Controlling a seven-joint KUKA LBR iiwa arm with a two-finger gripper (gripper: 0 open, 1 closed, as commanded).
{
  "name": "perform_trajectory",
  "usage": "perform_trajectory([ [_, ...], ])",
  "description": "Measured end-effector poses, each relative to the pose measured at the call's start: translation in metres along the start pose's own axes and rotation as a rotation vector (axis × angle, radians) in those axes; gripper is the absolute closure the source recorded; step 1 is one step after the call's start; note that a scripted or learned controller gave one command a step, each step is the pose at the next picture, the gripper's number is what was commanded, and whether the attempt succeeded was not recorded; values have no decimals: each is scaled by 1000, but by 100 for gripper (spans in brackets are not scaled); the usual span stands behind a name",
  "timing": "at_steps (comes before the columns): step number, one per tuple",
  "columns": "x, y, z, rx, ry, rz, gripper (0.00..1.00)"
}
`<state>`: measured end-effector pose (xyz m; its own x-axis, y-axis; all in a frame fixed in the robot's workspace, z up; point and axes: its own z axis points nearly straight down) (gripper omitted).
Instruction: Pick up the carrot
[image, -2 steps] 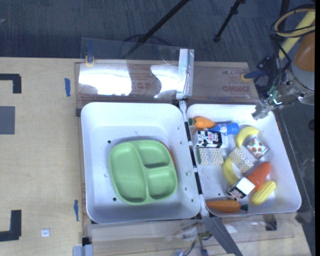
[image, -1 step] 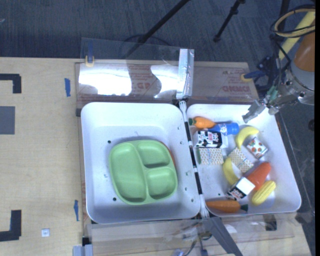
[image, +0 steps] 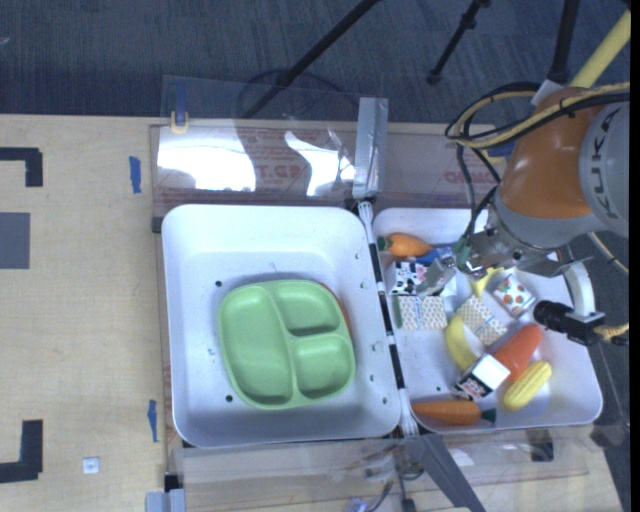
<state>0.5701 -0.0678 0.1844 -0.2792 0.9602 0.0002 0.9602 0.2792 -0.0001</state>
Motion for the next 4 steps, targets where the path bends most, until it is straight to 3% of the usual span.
perform_trajectory([
  [1,-53,-44,69,-3,-2,-374,0],
  [2,-54,-43,59,-8,-5,-371,100],
  [3,-131,31,-18,-5,-5,-470,100],
  [4,-110,9,-124,-5,-5,-488,100],
])
